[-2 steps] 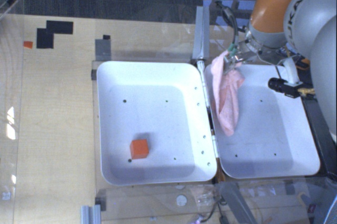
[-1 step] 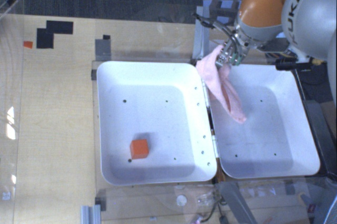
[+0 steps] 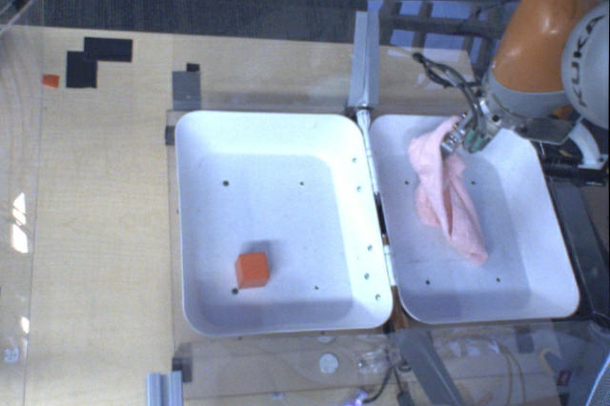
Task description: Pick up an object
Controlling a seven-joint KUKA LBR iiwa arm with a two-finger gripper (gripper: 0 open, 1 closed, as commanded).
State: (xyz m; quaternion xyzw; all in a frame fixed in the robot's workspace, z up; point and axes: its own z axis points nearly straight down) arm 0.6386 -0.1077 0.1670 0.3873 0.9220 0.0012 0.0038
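End effector (image 3: 469, 139) pinching top corner of soft, crumpled pink cloth (image 3: 446, 194); fabric drapes in folds down into the right bin (image 3: 534, 299). Small orange cube (image 3: 253, 270), matte, sits in the left bin (image 3: 200, 204).

The arm (image 3: 562, 42) is a rounded grey casing with a glossy orange band above the wrist and dark lettering on its pale shell, thin black cables looping off it, ending in a small dark metal gripper (image 3: 469, 139).
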